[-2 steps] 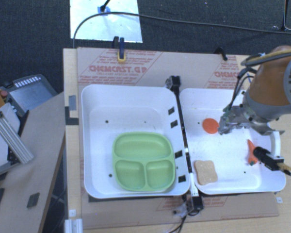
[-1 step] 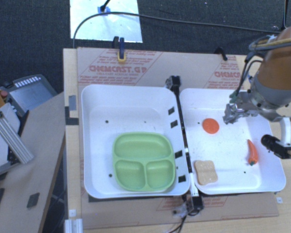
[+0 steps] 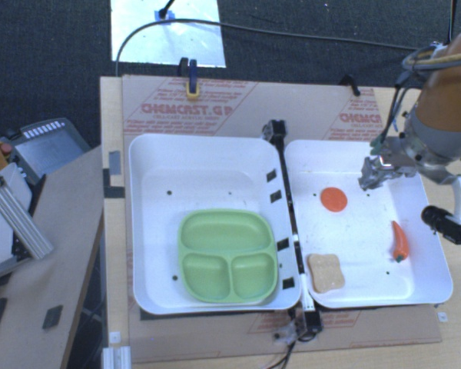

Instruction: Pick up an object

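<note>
The right bin (image 3: 426, 290) holds three small things. A flat round orange-red disc (image 3: 334, 199) lies near its middle. A slim orange carrot-like piece (image 3: 399, 241) lies toward the right wall. A tan bread slice (image 3: 326, 272) sits at the front left corner. My gripper (image 3: 371, 177) hangs over the back of this bin, to the right of the disc and a little beyond it, with nothing visibly between its fingers.
The left bin (image 3: 150, 206) holds a green three-compartment plate (image 3: 228, 254) at its front. A black divider clip strip (image 3: 280, 198) runs between the bins. The arm (image 3: 446, 106) enters from the right. A grey device (image 3: 50, 148) sits off the bench at left.
</note>
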Robot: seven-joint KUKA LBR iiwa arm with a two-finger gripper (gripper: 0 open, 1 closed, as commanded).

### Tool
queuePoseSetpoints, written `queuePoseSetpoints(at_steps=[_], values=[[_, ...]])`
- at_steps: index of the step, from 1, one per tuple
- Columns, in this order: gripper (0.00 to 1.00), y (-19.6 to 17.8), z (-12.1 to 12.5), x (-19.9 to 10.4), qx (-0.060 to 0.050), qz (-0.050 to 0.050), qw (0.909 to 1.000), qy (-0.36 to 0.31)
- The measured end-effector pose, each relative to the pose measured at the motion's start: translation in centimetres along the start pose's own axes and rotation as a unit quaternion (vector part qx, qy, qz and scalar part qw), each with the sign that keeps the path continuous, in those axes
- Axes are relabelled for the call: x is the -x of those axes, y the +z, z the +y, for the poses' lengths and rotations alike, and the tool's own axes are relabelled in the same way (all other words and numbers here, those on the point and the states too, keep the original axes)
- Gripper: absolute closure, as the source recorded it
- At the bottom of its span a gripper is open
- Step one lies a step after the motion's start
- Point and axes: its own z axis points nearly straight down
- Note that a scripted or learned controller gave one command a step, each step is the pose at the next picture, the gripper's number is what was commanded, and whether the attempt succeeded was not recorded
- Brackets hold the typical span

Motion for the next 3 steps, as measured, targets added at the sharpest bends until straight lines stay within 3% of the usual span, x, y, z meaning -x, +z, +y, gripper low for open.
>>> queuePoseSetpoints(at_steps=[3], values=[[1.0, 1.6, -3.5, -15.6, -0.002, 0.001, 1.0, -0.002]])
